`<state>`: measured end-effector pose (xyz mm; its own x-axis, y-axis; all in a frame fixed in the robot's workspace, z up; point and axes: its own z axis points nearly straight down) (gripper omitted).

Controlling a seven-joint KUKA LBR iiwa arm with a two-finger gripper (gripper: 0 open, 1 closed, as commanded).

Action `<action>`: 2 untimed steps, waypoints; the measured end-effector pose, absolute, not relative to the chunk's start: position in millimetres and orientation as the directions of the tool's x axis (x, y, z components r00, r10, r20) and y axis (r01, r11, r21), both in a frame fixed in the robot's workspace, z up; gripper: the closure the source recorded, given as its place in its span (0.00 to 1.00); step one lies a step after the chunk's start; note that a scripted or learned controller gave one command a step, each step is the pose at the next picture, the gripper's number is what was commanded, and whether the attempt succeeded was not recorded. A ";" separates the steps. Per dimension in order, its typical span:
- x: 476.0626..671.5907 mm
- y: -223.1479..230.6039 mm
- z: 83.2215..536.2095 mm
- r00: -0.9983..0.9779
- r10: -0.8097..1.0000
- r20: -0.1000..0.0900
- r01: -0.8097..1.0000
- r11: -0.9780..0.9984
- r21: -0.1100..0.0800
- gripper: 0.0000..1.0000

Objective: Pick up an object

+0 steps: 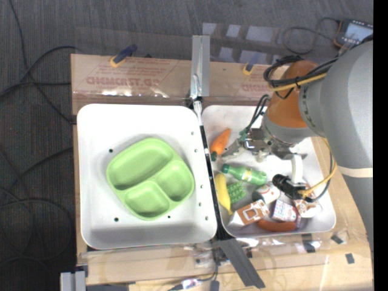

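The right bin [315, 156] holds a heap of small objects. An orange carrot [219, 141] lies at its left wall, and a green bottle [244, 174] lies on its side in the middle. Below them are a yellow banana-like piece [221, 193], a dark green item [236, 191], a brown carton [251, 212], a small printed box [282, 210] and a red item [277, 225]. My gripper [253, 143] hangs low over the upper middle of this bin, just right of the carrot and above the bottle. Nothing visibly hangs from it.
The left bin [97, 132] holds a light green divided plate [151, 177]. The grey arm with its orange band [291, 102] covers the right bin's upper right part. Cables [321, 180] loop over that bin's right side. A metal divider [200, 59] stands between the bins at the back.
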<state>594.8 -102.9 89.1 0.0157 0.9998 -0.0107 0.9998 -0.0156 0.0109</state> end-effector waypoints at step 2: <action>599.3 -104.1 89.1 -0.215 0.977 -0.008 0.977 0.215 0.008 0.00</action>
